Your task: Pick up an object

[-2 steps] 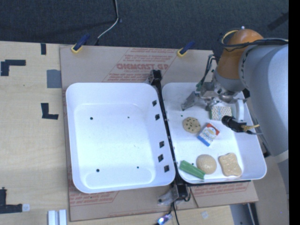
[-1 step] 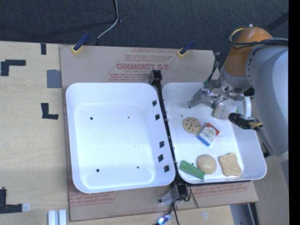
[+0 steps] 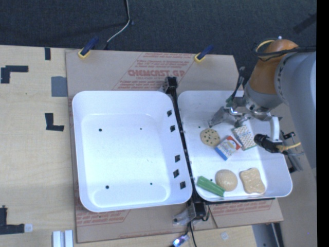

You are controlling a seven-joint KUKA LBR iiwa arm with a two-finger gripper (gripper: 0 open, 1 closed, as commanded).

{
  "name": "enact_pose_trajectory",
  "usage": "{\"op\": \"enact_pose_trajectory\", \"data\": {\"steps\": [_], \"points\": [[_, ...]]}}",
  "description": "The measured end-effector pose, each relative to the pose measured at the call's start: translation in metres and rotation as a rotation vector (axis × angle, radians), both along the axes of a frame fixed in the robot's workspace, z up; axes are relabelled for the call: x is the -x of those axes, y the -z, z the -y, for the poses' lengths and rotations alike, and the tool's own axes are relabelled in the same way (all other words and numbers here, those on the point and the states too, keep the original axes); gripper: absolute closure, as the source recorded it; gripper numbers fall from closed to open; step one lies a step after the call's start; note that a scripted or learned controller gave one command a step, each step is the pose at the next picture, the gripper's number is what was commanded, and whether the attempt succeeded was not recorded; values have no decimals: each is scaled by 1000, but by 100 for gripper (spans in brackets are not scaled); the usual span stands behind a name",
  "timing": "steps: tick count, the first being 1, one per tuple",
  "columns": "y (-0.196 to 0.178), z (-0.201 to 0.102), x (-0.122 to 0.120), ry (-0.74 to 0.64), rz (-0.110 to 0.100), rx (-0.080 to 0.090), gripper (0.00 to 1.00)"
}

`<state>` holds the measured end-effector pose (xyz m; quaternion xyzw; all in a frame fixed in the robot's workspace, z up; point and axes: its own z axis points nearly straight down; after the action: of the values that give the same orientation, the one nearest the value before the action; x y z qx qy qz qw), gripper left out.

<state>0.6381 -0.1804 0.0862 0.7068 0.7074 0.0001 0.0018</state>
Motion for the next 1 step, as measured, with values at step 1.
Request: {"op": "enact_pose_trajectory", "data": {"steps": [1], "points": [[1, 8, -32, -2, -1, -1, 0]]}}
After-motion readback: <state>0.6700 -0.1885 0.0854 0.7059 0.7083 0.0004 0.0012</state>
